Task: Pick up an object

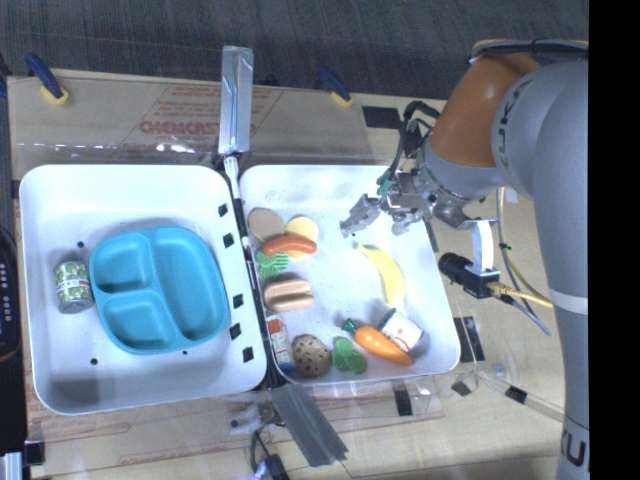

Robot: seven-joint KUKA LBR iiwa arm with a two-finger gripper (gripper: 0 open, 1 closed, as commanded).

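Note:
My gripper [378, 218] hovers over the upper middle of the right bin [330, 183], its fingers spread open and nothing between them. Just below it lies a yellow banana [386, 273]. To the left, along the bin's left side, sit a hot dog [288, 245], a round tan bun [264, 222] and a sandwich [288, 291]. Near the front edge lie an orange carrot [378, 343], a small white box [404, 329] and a speckled brown potato [311, 355].
The left bin [60, 193] holds a blue divided plate [158, 288] and a small green-labelled can [72, 285] by its left wall. A metal divider [236, 98] stands between the bins at the back. The arm's grey and orange body [500, 118] looms over the right bin's far corner.

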